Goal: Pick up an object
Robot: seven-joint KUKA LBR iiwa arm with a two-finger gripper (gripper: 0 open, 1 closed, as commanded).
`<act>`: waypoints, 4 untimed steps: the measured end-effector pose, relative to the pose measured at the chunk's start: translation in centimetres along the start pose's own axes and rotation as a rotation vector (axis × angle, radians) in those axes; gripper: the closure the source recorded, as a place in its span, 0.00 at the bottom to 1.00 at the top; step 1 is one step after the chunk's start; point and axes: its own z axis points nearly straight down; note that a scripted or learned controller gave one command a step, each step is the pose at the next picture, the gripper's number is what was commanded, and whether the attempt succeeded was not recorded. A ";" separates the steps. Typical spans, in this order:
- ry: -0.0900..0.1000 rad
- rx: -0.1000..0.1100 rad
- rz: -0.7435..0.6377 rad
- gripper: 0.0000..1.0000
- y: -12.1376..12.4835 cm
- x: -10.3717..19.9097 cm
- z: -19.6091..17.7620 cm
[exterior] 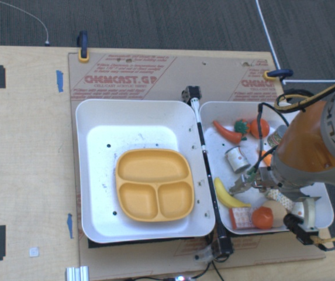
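My gripper (244,184) hangs low over the middle of the right bin (237,106), under the grey and orange arm (307,148). Just below and to its left lies a yellow banana (225,194); whether they touch is unclear. A small silver can (235,158) lies just above the gripper. At the bin's far end are a red pepper (228,132) and an orange fruit with a green stem (256,127). A red tomato (263,216) and a red and white packet (241,218) rest at the near edge. I see nothing held.
The left bin (95,157) holds a yellow three-compartment tray (154,184). A pale braided piece (279,198) lies by the tomato under the arm. The arm covers the right side of the right bin. Blue clamps (83,44) pin the board at the back.
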 end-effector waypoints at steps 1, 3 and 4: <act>-0.009 -0.011 0.003 1.00 0.3 -0.3 -1.2; 0.011 0.018 -0.005 1.00 1.0 0.0 -7.6; 0.013 0.018 -0.006 1.00 -0.2 6.0 -9.5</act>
